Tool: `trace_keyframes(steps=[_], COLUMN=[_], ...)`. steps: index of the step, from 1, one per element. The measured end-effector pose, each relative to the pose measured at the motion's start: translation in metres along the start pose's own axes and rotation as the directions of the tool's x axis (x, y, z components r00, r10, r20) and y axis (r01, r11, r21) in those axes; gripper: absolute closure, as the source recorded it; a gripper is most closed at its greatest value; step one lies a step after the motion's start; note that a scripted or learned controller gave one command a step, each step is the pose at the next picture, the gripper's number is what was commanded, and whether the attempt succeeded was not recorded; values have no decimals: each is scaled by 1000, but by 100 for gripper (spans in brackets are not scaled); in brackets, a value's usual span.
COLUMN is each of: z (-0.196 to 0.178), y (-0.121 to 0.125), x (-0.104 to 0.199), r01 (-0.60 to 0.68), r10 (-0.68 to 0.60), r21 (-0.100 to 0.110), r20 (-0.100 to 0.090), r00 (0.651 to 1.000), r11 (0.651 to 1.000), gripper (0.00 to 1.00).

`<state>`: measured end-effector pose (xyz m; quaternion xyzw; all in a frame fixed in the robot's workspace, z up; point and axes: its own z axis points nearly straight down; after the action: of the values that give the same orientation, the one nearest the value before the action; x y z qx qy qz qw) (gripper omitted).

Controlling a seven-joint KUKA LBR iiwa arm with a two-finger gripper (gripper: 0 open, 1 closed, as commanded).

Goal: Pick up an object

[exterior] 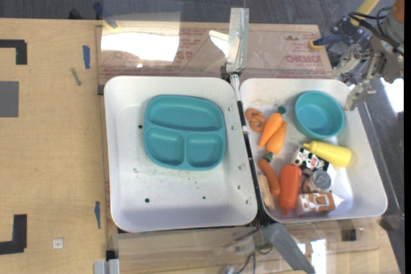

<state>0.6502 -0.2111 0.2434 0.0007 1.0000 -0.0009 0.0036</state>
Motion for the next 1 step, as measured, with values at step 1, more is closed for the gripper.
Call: trace_keyframes(steps=[1], z=[110], y=[19], x=[-15], r01=[-10], r10=[10], r21=[-4], r20=[-11], r00=[1000], r11=[1000], gripper=[0])
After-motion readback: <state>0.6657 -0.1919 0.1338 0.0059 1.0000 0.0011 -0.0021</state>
